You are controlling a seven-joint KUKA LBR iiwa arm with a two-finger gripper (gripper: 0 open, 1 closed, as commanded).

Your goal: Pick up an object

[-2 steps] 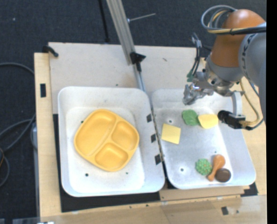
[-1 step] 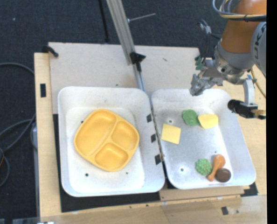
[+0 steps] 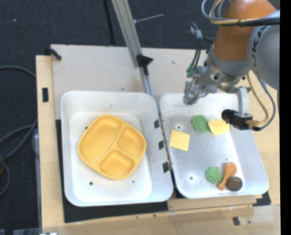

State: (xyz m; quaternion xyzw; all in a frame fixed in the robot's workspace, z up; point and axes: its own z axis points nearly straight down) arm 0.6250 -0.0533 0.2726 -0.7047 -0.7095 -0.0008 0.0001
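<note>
Left bin (image 3: pixel 69 131): divided tray (image 3: pixel 111 146), central. Right bin (image 3: pixel 248 155): far side, leafy piece (image 3: pixel 200 123) touching wedge (image 3: pixel 218 127) on its right; square slice (image 3: pixel 180 140) near the left wall; near right corner, second leafy piece (image 3: pixel 213 175), drumstick (image 3: pixel 227 173) and, possibly, a small round item (image 3: pixel 234 183) clustered. Gripper (image 3: pixel 190 99) above far left corner.

A yellow divided plate (image 3: pixel 112 146) lay in the left bin (image 3: pixel 72 106) at lower left of the frame, tilted askew, its three compartments bare. The right bin (image 3: pixel 248 155) sat touching it at centre right. Both rested on the pale bench (image 3: pixel 86 65) beneath me. A grey metal post (image 3: pixel 128 31) slanted down from top centre, and a black cable (image 3: pixel 13 72) looped along the left edge.
</note>
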